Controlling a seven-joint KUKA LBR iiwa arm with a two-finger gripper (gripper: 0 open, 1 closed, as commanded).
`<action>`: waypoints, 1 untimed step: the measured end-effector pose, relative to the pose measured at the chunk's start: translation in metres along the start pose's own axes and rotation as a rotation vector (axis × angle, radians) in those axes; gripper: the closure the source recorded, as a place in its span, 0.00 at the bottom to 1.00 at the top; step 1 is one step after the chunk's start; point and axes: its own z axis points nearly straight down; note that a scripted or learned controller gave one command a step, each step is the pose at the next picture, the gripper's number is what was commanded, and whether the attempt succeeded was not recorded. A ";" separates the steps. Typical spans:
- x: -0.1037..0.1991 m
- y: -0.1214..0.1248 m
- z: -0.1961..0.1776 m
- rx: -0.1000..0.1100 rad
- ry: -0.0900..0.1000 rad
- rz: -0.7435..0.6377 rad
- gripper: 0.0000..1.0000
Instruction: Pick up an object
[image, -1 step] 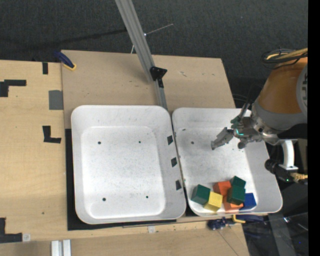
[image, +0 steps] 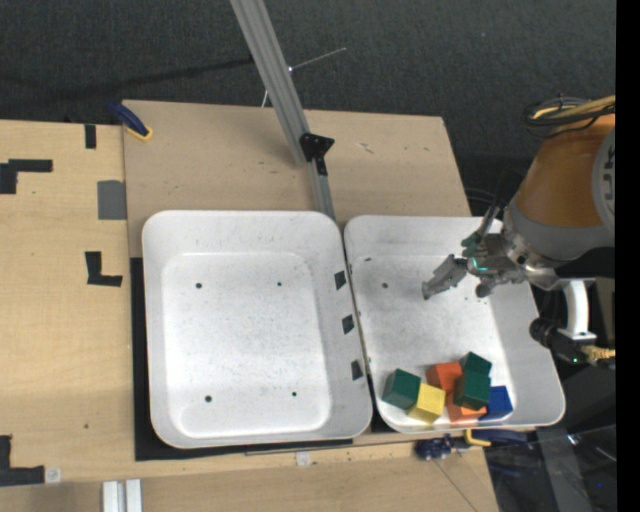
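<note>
The gripper (image: 462, 278) is seen open, nothing held, at twelve o'clock of the blocks (image: 448, 392) in the right bin (image: 400, 250).

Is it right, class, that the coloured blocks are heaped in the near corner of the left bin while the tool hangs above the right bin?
Not quite. The camera view shows the coloured blocks heaped in the near corner of the right bin, not the left. The tool does hang above the right bin.

white bins (image: 250, 235), green, yellow, orange, blue blocks (image: 450, 388)
</note>
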 end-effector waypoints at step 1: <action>-0.010 -0.001 0.054 0.005 -0.001 0.002 0.00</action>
